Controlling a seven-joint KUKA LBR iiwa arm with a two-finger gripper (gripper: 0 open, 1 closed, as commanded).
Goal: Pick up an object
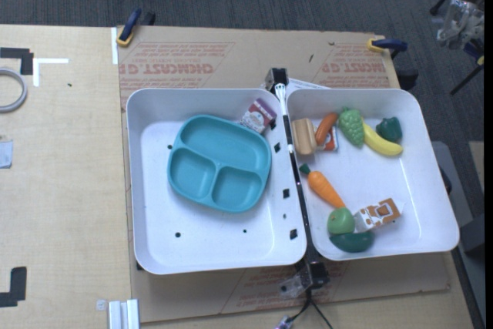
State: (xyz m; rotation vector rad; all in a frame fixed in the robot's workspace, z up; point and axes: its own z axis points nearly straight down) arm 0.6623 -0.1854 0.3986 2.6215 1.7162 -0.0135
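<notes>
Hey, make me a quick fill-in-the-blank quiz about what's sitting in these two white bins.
1. The teal divided plate lies in the ____ bin.
2. The plate has ____ compartments.
3. The banana lies in the ____ bin.
4. The banana's colour is ____.

Missing words: left; three; right; yellow

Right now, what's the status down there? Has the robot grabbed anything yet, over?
Arm parked at top right, nothing seen in its grip. Toy food untouched in right bin: banana, carrot. Blue tray in left bin. Way in clear.
</notes>
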